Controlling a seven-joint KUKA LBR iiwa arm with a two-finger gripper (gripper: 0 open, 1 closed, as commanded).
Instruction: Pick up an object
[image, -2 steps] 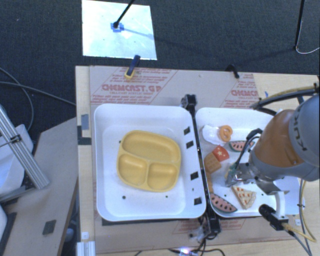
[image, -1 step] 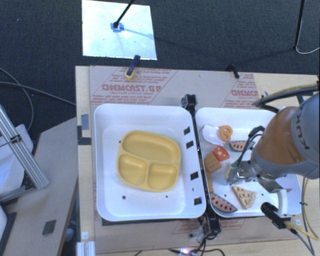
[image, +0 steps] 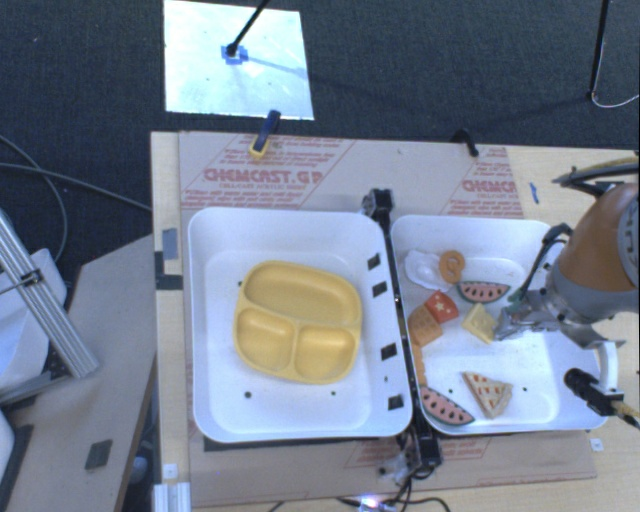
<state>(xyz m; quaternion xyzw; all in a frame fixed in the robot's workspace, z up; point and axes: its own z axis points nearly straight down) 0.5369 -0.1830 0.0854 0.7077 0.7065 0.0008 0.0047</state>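
A wooden bench (image: 330, 165) over dark carpet (image: 80, 80) bears two bins (image: 215, 300); the gripper (image: 507, 327) touches a cheese (image: 480, 323), grip state unclear.

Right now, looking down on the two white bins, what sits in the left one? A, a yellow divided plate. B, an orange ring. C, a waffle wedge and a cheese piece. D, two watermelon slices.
A: the yellow divided plate lies alone in the left bin, while the toy foods, such as the watermelon slice and the waffle wedge, lie in the right bin.
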